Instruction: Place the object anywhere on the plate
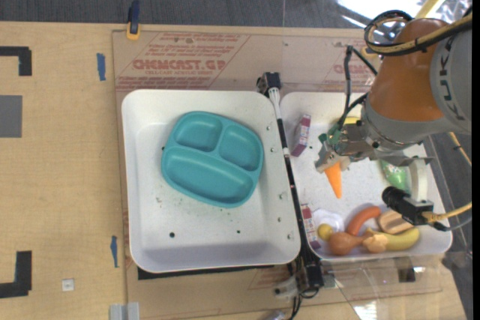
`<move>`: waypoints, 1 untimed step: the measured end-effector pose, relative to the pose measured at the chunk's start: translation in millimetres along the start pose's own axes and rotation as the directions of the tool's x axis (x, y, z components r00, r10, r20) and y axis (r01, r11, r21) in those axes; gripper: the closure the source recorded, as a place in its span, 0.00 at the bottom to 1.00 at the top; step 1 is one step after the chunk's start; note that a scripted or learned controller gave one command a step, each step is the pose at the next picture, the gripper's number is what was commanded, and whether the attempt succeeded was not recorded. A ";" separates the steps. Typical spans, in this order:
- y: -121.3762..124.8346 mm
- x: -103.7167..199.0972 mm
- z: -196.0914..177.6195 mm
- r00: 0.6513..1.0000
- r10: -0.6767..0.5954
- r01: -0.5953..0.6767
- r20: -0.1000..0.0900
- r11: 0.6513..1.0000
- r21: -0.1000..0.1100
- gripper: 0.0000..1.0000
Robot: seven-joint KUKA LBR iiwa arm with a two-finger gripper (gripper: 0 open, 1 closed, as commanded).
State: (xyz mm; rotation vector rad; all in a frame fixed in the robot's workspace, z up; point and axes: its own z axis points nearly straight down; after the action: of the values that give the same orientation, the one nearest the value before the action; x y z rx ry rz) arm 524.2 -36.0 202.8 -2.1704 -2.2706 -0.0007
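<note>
Counter, two white bins. Claw [334, 155] over right bin [352, 195], closed on carrot [334, 180], which hangs point-down, lifted for carrying. Teal plate [211, 157] well left of claw, in left bin [150, 183], awaiting it.

The grey arm [420, 79] (orange band above the wrist) reaches in from the right, its gripper [335, 154] pointing down.

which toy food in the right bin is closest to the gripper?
The orange carrot, lying directly under the gripper. The sausage, banana and the other foods cluster along the bin's near edge, farther away.
</note>
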 end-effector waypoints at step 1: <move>-26.8 66.6 20.1 0.998 0.066 -0.066 -0.002 0.998 0.007 1.00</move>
State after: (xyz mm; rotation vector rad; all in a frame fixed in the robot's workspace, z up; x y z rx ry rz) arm 494.4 29.3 182.8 -2.2387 -2.1934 0.0046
